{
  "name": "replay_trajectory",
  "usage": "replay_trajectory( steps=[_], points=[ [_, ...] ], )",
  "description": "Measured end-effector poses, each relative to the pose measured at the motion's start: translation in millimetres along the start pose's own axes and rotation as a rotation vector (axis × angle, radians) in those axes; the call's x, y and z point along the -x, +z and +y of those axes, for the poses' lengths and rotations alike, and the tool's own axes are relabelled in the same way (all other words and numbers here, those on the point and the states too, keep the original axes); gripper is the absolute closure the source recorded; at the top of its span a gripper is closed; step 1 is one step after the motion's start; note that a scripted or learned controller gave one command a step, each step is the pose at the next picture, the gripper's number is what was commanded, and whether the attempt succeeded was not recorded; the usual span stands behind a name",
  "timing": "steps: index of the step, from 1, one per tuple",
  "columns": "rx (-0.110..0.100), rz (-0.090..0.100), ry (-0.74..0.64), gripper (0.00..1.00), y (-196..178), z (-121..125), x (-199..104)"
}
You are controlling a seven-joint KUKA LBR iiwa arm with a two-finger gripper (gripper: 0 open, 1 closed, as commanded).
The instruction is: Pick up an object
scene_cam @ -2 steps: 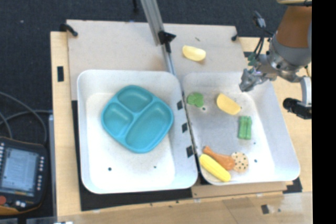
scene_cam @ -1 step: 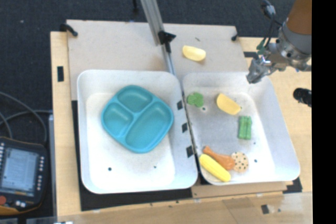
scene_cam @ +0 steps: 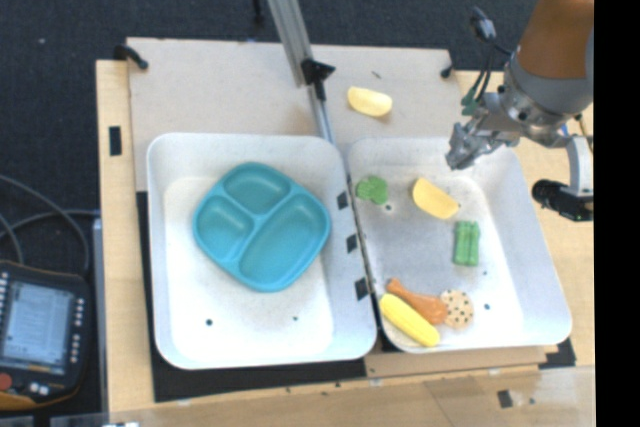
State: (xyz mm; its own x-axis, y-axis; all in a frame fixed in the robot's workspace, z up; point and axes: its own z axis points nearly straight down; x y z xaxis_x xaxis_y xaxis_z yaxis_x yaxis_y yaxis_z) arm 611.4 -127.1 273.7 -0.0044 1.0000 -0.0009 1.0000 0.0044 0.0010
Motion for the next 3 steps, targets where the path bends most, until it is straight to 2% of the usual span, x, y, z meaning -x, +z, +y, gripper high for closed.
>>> replay_trajectory(
  steps=[1, 2, 3],
  points=[
    [0.000, 0.002, -0.003, 1.00, 3, -9, -62],
    [-0.001, 0.002, -0.002, 1.00, 7, -25, -105],
    [-0.001, 0.002, -0.002, 1.00, 13, -25, -148]
  ],
)
